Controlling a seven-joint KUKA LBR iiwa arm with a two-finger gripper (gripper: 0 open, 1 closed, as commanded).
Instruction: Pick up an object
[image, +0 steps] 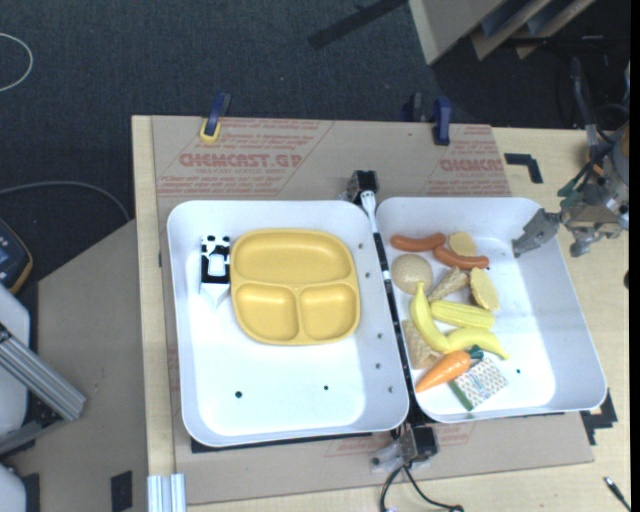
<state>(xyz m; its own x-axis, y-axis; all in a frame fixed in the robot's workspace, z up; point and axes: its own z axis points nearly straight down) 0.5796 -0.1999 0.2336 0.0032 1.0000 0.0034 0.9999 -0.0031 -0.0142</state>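
The right bin (560, 330) holds a heap of toy food. In it lie two red sausages (417, 241), a round bun (410, 271), a banana (425, 318), a corn cob (462, 315), an orange carrot (443, 370) and a small printed packet (483, 383). My gripper (556, 239) hangs over the bin's far right corner, to the right of the food and apart from it. Its two fingers are spread, so it is open, and nothing lies between them.
The left bin (200, 380) bears a yellow divided plate (296, 285) and a small black-and-white piece (214, 262) beside it. Clamps (212, 122) sit on the board's far edge. The right half of the right bin's floor is bare white.
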